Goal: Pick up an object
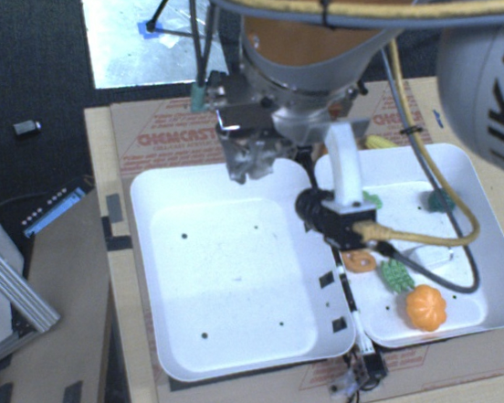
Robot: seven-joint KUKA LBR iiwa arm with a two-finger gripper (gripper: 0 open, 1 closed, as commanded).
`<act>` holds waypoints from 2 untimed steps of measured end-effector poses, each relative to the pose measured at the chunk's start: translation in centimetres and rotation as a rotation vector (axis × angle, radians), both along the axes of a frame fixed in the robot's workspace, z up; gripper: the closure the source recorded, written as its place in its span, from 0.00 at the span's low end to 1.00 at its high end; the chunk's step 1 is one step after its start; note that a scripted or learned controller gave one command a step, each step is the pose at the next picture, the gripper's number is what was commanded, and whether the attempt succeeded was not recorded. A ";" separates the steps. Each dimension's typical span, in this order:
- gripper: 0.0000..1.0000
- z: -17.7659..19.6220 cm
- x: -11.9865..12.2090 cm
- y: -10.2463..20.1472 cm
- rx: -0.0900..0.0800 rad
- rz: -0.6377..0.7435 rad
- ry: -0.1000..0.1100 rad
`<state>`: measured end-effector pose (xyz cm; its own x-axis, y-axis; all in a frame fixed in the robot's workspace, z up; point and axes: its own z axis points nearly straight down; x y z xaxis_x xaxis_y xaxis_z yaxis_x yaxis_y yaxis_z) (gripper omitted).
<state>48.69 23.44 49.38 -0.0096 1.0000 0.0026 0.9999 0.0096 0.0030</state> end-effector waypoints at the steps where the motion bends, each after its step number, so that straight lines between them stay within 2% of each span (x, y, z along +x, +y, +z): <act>1: 1.00 -1.6 0.0 0.0 -0.002 -0.004 0.002; 2: 1.00 -0.4 0.0 0.0 -0.001 0.000 -0.001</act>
<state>48.71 23.40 49.02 -0.0093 1.0000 0.0019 0.9999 0.0093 0.0038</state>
